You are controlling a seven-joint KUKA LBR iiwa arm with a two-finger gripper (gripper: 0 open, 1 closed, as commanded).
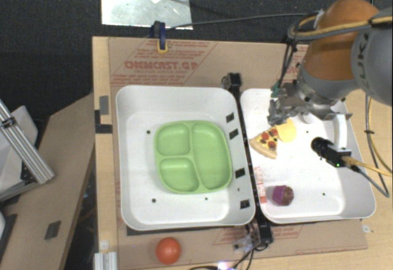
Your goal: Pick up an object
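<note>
In the right bin [353, 198] lie a pizza slice [265, 142], a round yellow piece [287, 134] touching it, and a purple object [282, 195] near the front. My gripper [277, 116] hangs low over the bin's back left part, just above the yellow piece and the pizza slice. The wrist hides its fingertips. Nothing shows between them.
The left bin [135, 158] holds a green divided tray [191, 156]. An orange ball [167, 250] lies on the bench in front of the left bin. A dark divider [242, 158] with clips runs between the bins.
</note>
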